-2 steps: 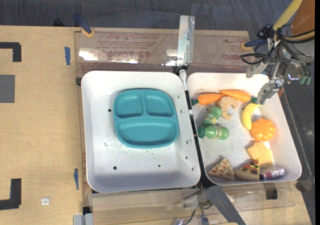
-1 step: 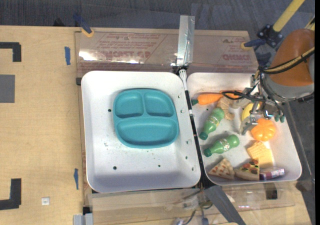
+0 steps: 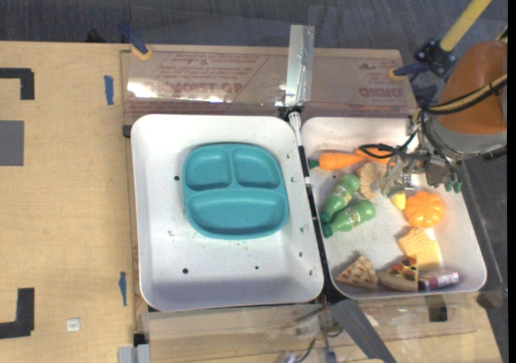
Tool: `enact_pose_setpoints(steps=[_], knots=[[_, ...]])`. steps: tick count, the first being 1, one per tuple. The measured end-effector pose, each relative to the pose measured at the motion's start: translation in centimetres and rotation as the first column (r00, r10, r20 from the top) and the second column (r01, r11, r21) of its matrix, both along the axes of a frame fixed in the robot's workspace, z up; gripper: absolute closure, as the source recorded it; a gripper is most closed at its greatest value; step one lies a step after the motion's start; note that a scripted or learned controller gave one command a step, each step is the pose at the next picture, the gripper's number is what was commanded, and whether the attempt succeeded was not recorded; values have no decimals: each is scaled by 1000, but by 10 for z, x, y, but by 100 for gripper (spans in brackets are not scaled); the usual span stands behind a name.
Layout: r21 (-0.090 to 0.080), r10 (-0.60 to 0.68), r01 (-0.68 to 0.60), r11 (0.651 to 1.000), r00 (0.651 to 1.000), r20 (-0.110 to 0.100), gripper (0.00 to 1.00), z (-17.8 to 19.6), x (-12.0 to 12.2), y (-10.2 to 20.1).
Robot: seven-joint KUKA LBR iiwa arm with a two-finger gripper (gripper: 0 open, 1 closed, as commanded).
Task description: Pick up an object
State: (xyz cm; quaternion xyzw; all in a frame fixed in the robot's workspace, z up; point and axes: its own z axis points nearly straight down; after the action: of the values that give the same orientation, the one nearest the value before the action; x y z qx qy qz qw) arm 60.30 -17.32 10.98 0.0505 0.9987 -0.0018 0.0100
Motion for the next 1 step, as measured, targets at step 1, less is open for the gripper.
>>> enact_pose_setpoints(steps=[1], knots=[[1,0,0,1000,1000,-1,0,-1,0,0]])
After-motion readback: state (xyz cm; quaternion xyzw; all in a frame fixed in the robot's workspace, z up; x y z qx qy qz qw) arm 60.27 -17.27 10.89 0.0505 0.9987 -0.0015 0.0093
